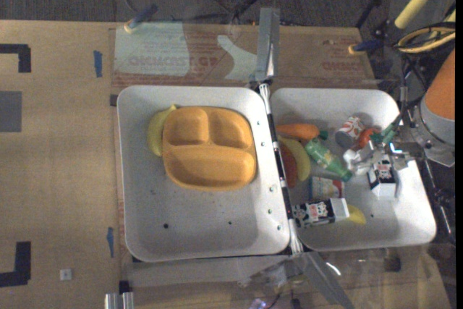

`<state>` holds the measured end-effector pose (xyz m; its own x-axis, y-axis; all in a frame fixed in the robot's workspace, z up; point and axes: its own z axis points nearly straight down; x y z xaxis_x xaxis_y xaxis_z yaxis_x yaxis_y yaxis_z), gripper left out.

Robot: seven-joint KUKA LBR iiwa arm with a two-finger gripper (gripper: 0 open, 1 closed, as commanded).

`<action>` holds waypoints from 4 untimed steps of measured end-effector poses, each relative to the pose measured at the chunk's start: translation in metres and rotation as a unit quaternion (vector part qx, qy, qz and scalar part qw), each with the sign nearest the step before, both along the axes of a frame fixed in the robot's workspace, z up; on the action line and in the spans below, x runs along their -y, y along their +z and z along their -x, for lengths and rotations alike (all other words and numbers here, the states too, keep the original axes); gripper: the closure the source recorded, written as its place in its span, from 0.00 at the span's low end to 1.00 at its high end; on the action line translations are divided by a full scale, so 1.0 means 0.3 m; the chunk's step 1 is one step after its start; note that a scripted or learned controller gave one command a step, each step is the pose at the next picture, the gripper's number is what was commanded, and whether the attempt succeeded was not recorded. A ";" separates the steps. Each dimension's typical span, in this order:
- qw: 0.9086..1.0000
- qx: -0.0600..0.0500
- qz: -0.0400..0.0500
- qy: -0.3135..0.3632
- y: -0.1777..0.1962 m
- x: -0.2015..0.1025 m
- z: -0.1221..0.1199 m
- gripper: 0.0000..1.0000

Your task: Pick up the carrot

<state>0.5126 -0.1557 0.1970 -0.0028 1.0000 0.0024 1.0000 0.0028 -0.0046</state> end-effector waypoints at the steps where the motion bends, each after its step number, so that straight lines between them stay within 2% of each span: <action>1: 1.000 0.002 0.001 -0.015 -0.014 -0.087 -0.238 0.00; 2: 0.999 0.003 0.002 0.047 -0.216 -0.162 -0.436 0.00; 3: 0.989 0.003 0.000 0.147 -0.373 -0.117 -0.428 0.00; 4: 0.989 0.004 0.002 0.146 0.042 0.118 -0.519 0.00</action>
